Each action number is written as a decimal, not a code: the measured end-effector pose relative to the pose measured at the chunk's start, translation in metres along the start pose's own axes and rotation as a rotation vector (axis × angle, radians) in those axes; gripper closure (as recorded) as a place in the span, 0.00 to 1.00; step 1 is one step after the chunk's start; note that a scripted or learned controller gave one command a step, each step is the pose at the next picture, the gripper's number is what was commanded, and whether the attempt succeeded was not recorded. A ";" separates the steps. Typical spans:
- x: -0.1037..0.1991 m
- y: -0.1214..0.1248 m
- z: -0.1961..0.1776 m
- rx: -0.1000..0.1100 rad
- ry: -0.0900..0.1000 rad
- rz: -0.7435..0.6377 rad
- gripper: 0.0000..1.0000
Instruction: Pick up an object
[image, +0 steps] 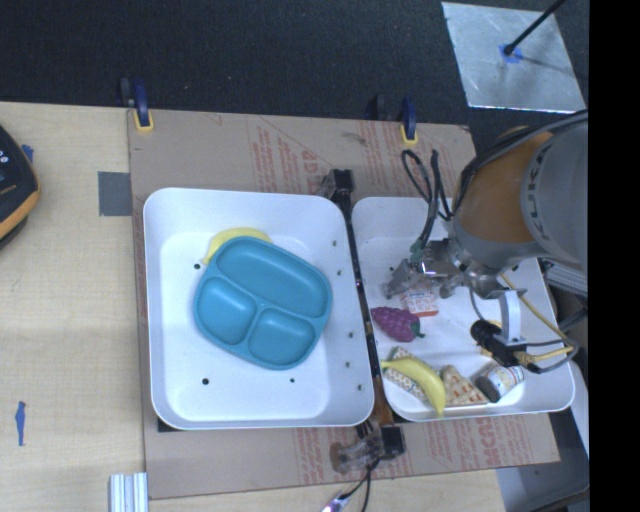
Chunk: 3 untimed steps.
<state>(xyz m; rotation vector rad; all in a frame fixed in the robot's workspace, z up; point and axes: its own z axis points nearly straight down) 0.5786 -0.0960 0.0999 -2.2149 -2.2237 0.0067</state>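
My gripper (418, 277) hangs low over the upper middle of the right bin (380, 225). Right below it lies a small white packet with red print (421, 302); whether they touch is unclear. A purple bunch of grapes (395, 322) rests just below and left of the packet. Along the bin's front edge are a yellow banana (420, 381), a tan waffle-like piece (458, 386) and a small can (498, 381) on its side.
The left bin (170, 380) holds a blue divided plate (262, 303) lying over a yellow thing (236, 238) that peeks out at its top. The arm's grey and orange body (510, 200) covers the right bin's upper right corner.
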 end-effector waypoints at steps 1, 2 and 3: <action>-0.017 0.039 0.008 -0.003 0.001 -0.001 0.00; -0.017 0.039 -0.003 -0.001 0.000 -0.003 1.00; 0.059 0.015 -0.092 -0.003 0.001 -0.001 1.00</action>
